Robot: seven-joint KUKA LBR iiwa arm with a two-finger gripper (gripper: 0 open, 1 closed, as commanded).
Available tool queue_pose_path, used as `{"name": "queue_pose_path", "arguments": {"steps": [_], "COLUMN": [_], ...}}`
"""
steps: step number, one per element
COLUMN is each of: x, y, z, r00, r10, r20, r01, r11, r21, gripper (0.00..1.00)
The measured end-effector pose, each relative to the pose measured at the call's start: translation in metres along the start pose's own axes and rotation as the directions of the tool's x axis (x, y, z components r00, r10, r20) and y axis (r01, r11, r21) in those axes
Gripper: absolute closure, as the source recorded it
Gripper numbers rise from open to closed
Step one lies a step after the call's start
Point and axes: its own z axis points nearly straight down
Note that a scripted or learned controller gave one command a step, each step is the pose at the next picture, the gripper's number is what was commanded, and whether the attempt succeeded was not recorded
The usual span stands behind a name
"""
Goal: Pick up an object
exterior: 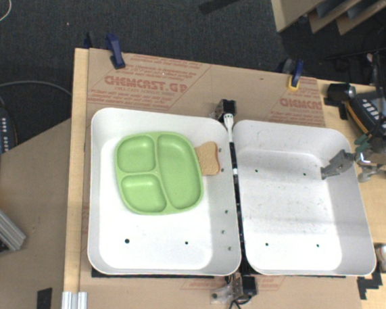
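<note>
In the left white bin, a green three-compartment plastic plate touches a tan slice-shaped piece, well left of the gripper; jaw state indiscernible.

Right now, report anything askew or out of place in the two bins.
The tan sponge-like piece in the left bin lies tilted, its edge up against the green divided plate. The plate itself sits slightly turned. Nothing looks spilled or damaged.

Dark grey carpet surrounds a light wooden bench, with cables trailing on the floor.
</note>
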Motion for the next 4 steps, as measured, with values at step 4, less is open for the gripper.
{"name": "queue_pose_path", "arguments": {"steps": [4], "x": [0.303], "y": [-0.075], "z": [-0.311], "r00": [1.0], "r10": [-0.008], "r20": [-0.001], "r01": [0.008], "r11": [1.0], "r21": [-0.002], "gripper": [0.0]}}
